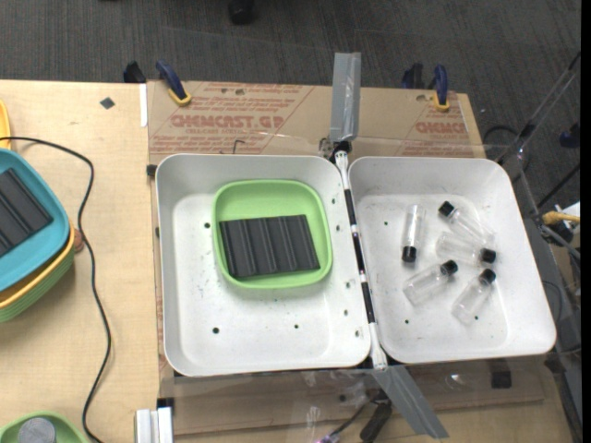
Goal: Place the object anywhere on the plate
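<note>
Vials (432,281) of clear plastic with black caps lie scattered in the right bin (443,335), apart from the green plate (268,195) in the left bin (268,330); the gripper's state cannot be told.

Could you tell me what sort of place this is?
Probably a robotics lab bench: two shallow white plastic bins clamped over cardboard, small clear black-capped vials in one, a square green plate in the other.

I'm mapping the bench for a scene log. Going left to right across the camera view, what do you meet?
Stacked teal trays → black cable → left bin → green plate → right bin holding clear vials.
</note>
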Available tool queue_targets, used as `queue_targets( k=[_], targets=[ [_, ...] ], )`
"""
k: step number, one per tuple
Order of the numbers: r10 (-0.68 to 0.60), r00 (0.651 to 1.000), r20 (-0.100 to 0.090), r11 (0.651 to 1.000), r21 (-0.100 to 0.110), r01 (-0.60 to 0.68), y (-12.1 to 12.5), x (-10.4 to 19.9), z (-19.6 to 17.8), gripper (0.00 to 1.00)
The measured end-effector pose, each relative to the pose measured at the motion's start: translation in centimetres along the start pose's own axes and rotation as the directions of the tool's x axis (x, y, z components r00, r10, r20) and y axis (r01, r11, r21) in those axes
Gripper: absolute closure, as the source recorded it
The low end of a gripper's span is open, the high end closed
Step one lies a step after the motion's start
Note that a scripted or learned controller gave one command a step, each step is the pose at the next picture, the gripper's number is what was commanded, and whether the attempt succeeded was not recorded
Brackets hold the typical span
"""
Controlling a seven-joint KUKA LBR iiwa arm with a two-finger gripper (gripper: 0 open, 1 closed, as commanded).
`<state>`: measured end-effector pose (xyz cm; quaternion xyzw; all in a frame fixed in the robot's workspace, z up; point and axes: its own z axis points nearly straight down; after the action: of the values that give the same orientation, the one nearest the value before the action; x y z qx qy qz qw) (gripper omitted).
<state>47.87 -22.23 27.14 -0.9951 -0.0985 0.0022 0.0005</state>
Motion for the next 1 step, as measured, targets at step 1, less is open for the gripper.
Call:
queue_targets(
  k=[1],
  targets=[
    [-0.006,1.0,0.001,1.0,0.001,0.006,-3.42,0.55,2.21,0.0]
  ],
)
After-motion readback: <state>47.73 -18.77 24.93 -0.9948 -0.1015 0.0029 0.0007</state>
